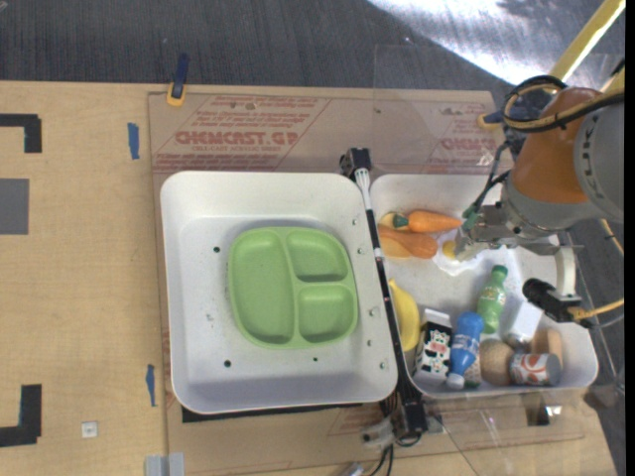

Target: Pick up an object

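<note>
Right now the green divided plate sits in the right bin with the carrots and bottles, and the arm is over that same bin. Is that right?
Not quite. The green divided plate lies in the left bin, alone, as the camera view shows. The carrots and the bottles are in the right bin, and the arm is over that right bin.

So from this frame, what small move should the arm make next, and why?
Probably a short drop straight down. The gripper sits over the right bin, just right of the carrots, and nothing is visibly between its fingers. The carrots are the nearest thing; the green bottle lies lower in the view. Whether the fingers are open is unclear, so this is tentative.
</note>
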